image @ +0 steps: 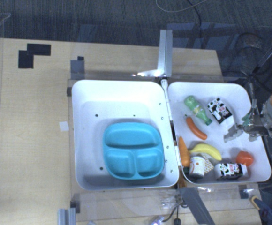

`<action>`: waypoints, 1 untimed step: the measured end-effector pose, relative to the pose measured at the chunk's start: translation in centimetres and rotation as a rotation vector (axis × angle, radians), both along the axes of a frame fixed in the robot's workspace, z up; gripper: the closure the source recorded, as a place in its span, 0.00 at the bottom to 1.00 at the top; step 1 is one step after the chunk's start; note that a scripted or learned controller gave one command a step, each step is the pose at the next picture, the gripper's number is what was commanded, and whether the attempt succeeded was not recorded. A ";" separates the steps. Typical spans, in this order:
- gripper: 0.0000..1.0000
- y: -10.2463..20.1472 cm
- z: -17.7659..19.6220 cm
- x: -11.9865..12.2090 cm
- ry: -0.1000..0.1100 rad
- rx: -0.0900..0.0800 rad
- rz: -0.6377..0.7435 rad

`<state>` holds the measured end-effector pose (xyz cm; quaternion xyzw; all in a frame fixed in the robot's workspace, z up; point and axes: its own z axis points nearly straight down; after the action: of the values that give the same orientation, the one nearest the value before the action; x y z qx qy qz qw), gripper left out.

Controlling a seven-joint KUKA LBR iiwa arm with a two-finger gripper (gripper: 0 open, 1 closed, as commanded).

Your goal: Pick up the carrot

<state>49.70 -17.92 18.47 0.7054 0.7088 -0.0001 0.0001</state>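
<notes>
Two shallow white plastic bins sit side by side on a pale wood-grain table (28, 139). The left bin (86, 107) has smooth, rounded corners and holds a light blue plate (133, 150), a glossy moulded tray with one long compartment at the back and two smaller ones in front.

The right bin (234, 92) holds a scatter of toy food. The carrot (184, 152) lies against the bin's left wall, near the front: a short orange cone with a matt surface, its thick end toward the front. Just beside it to the right is a yellow banana (206, 150), curved and smooth, and in front of that a small white cup (198, 166) with red and dark printing too small to read. A long orange-red sausage (196, 128) lies slantwise above the banana. Behind it is a green bottle (196, 109) lying on its side, with a pale label that cannot be read. Two small white cartons with black cow patches lie in the bin, one (219, 110) near the back and one (230, 169) at the front; no writing on them is legible. A round red-orange tomato (245, 158) sits near the front right corner.

The gripper (243, 129) reaches in from the right over the bin's right side, grey metal, well apart from the carrot. Its fingers appear spread apart, with nothing between them.
</notes>
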 end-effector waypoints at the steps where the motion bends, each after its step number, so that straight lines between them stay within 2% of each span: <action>1: 0.00 3.1 -7.8 -0.2 -0.025 -0.005 -0.007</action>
<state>49.54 -14.83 10.62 0.7078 0.7063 0.0070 0.0110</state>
